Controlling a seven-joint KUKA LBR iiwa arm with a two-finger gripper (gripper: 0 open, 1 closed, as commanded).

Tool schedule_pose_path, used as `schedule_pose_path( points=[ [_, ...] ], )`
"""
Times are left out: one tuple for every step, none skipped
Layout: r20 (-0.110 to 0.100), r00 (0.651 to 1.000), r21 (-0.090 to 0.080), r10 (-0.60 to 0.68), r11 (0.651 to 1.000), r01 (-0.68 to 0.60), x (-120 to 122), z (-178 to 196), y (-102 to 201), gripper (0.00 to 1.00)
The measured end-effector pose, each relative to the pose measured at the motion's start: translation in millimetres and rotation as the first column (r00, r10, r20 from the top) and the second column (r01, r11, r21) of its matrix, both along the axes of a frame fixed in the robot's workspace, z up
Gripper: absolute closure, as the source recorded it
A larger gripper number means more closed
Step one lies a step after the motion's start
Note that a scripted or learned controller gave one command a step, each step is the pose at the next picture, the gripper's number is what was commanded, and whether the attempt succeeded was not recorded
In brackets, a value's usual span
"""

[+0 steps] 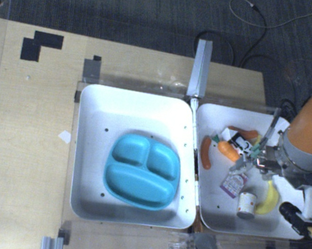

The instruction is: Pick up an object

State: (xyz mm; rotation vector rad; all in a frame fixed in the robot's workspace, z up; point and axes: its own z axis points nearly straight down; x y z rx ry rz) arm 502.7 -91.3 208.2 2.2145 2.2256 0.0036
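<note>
gripper [248,159] over right bin [212,216], fingers spread open, gripping nothing | purple packet [232,184] just below fingertips | carrot [227,151], sausage [205,152], banana [269,200], small can [246,203] nearby | blue tray [142,170] in left bin [92,140]

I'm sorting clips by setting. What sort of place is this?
Probably a robotics lab work cell, not a home. A wooden bench carries two white bins held by metal brackets, cables trail over grey carpet, and toy food such as a banana lies loose.
</note>
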Motion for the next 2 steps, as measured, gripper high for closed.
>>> schedule_pose_path(
  points=[
    [0.013,1.0,-0.002,0.006,1.0,-0.006,69,-118,2,0.0],
    [0.002,0.985,0.001,-0.173,0.985,0.173,48,-53,-11,0.0]
  ],
)
